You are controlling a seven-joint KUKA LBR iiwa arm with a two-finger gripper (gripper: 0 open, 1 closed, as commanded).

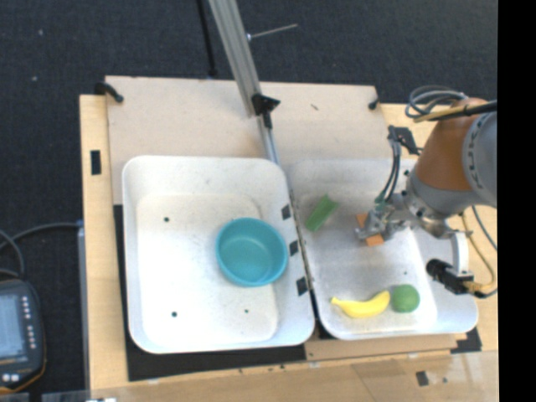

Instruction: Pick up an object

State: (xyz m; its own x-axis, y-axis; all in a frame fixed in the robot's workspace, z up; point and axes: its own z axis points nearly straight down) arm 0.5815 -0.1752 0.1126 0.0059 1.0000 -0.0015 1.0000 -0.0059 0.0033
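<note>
Low in the right bin, the gripper meets a small orange object, presumably to grasp it; finger state I cannot tell.

Arm: grey cylindrical housing, orange band above the wrist. Grey cables loop at 12 o'clock; black fitting at 6 o'clock.
</note>
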